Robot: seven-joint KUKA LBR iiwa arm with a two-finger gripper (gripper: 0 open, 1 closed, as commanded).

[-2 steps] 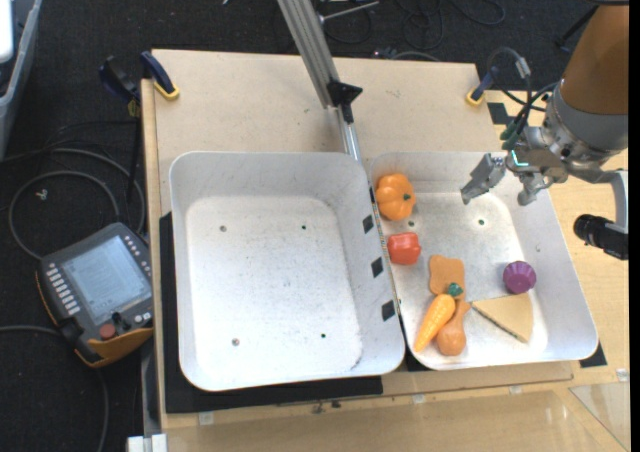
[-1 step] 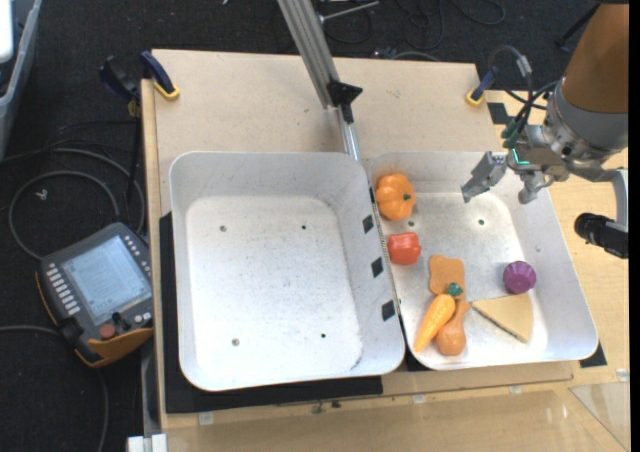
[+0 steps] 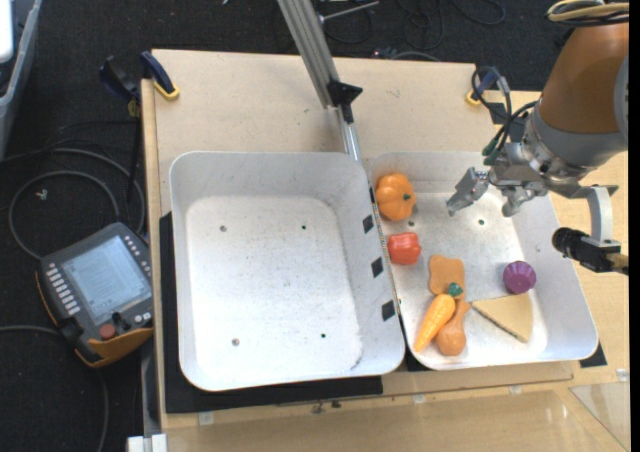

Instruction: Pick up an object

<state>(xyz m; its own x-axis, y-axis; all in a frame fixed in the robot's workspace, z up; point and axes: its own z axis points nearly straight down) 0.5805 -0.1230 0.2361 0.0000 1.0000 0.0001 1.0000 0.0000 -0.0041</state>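
While the arm [image 3: 590, 80] reaches in from the right, we see its gripper [image 3: 490, 192] poised over the upper part of the right bin [image 3: 570, 280], its two fingers spread apart with nothing between them. We find the toy pumpkin [image 3: 394, 196] just to its left, near the bin's left wall. Below that lies a red piece [image 3: 404, 248]. Lower still sit an orange block [image 3: 446, 272], a carrot [image 3: 436, 318] and a tan wedge [image 3: 508, 318], with a purple piece [image 3: 518, 277] down to the gripper's right. We see the left bin [image 3: 200, 180] alongside.
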